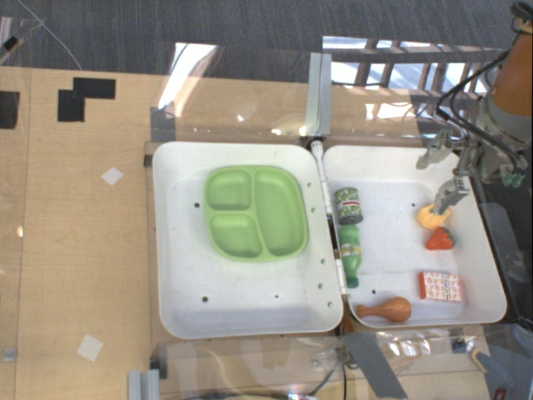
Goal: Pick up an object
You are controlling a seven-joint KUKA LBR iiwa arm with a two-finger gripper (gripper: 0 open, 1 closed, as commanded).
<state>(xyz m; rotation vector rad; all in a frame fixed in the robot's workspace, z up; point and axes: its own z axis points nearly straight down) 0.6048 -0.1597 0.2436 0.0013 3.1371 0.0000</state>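
The gripper (445, 197) hung low over the right-hand shallow white bin (391, 286), near its right wall; whether it was spread or pressed together could not be told from this slanted view, and nothing could be seen pinched in it. Its tip sat directly above, and seemingly at or just touching, a small yellow-orange rounded object (432, 217). Just near of that lay a small red rounded object (440, 240), the two close together, possibly touching. Further toward the near right corner rested a flat red-and-white patterned box (440, 287). To its left, along the near wall, lay a brown pear-shaped object (386, 309), its narrow end pointing left. Against the left wall of the same bin lay a green plastic bottle (349, 257), lengthwise along the divider, with a dark-labelled cylindrical can (347, 205) at its far end. The left-hand white bin (183, 307) held a lime-green three-compartment plastic tray (254, 212), roughly centred. The grey arm with its orange band (510, 90) entered from the far right, cables trailing beside it.
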